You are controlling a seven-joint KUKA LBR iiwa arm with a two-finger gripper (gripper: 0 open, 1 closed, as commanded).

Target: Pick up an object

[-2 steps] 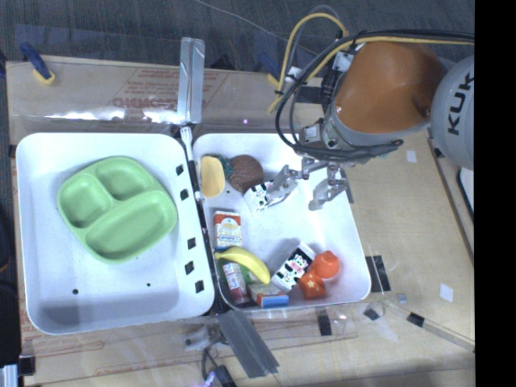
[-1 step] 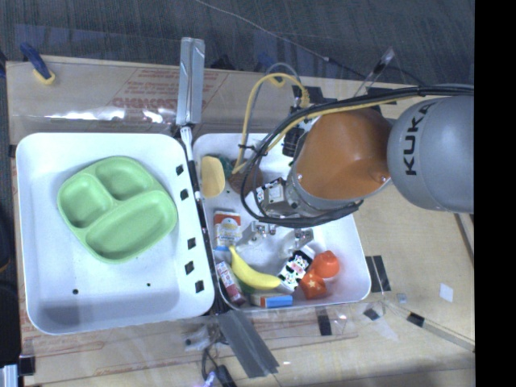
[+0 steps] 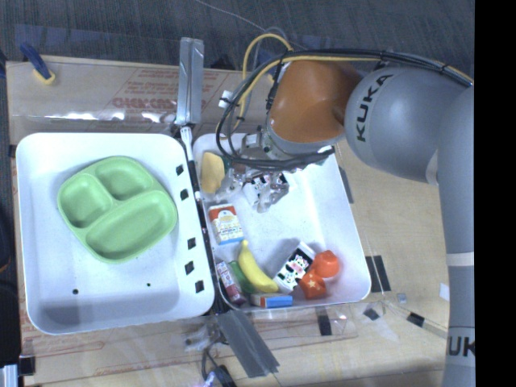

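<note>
From my console I see the arm (image 3: 403, 127) reaching in from the right, its orange band (image 3: 310, 99) over the far end of the right bin (image 3: 343, 216); the gripper (image 3: 264, 190) hangs below it over the bin's upper left area, and I cannot tell its state, since the wrist and the cables hide too much of it; nothing shows between its tips. Just left of the gripper, a pale yellow rounded object (image 3: 212, 172) lies against the bin's left wall; below it a small carton with an orange label (image 3: 226, 222) lies flat on the bin floor. Along the near wall sits a cluster: a banana (image 3: 254, 271), a dark red packet (image 3: 228, 280) just left of it, a black and white patterned box (image 3: 295, 268) tilted to its right, an orange and red toy (image 3: 319, 274) touching that box, and a small block with a blue end (image 3: 271, 300) beneath the banana. The left bin (image 3: 48, 297) holds a green divided plate (image 3: 118, 208), lying flat toward its far half, well apart from the gripper.
</note>
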